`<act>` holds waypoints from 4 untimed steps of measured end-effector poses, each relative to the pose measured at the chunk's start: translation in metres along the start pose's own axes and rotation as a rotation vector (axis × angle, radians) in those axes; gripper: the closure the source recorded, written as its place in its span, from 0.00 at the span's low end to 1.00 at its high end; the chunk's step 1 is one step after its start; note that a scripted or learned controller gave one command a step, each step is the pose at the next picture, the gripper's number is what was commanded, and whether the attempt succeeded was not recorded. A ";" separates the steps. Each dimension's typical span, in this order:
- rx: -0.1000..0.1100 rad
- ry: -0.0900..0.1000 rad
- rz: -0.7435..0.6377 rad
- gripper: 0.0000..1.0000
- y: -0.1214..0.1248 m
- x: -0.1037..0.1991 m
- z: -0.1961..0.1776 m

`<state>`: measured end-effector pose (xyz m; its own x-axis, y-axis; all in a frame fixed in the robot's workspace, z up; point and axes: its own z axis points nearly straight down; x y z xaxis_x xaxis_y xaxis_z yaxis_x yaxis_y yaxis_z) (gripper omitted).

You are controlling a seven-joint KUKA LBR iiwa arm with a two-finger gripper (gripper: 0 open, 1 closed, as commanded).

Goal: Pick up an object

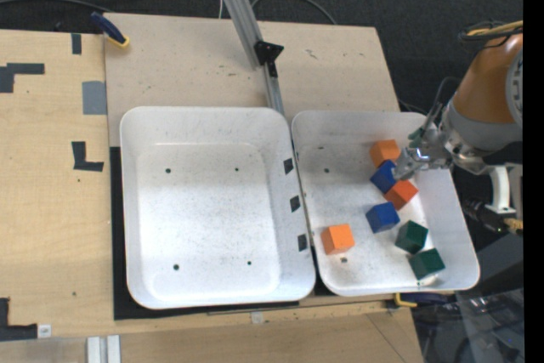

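Seven cubes (383, 217) (no long axis) tilted, right bin (340, 276).

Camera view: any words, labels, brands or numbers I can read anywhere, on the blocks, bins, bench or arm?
None can be read.
Blocks, such as the orange block: plain faces, no print.
Right bin and left bin: dark specks and dots, no text.
Bench: black and grey tape pieces, shapes without lettering.
Arm's orange band: no marking legible.
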<state>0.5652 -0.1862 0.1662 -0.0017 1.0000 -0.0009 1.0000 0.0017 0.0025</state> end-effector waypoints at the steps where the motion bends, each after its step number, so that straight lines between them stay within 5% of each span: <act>1: -0.001 0.000 0.000 1.00 0.001 0.000 -0.038; 4: 0.005 0.003 -0.005 1.00 0.025 0.162 -0.032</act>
<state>0.5897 -0.0241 0.1982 -0.0072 1.0000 0.0024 1.0000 0.0072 -0.0024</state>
